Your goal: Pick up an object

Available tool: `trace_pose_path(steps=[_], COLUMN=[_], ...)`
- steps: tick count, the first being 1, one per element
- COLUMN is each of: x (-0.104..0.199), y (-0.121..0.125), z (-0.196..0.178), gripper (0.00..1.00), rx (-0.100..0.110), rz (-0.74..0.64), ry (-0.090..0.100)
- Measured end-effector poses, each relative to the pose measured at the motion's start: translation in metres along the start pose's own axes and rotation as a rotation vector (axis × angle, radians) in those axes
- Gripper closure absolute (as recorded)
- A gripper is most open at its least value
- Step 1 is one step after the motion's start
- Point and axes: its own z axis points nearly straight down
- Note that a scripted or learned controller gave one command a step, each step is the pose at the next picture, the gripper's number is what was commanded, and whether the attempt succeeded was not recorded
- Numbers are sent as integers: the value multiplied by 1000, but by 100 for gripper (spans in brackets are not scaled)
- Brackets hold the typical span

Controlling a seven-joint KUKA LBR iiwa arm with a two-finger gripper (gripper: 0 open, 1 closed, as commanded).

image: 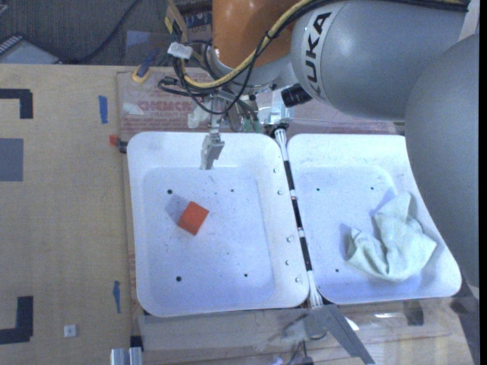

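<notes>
The wooden worktop (pixel 61 226) carries two shallow white bins side by side, with blue tape marks and black corner markings on its bare surface at the view's left. The left bin (pixel 152 287) holds one orange block (pixel 193 218), which lies flat on the bin floor slightly left of centre, with a small grey shadow just beyond it. The right bin (pixel 335 173) holds a crumpled pale cloth (pixel 390 239) toward its near right side, touching the bin floor and well apart from the block. Farther back, the end effector (pixel 211 151) hangs above the far edge of the left bin, clear of the block and holding nothing; whether its tips are apart or together cannot be told from this view. Above it, cables loop around the wrist, and the orange band (pixel 247 14) and grey arm (pixel 380 52) extend toward the upper right.
</notes>
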Motion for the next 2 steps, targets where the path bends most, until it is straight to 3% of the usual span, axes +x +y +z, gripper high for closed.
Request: trace_pose_path(steps=[1,2], x=[39,50], y=[-6,41], z=[-65,90], gripper=[0,0], rx=[0,0], rz=[61,-21], ry=[1,6])
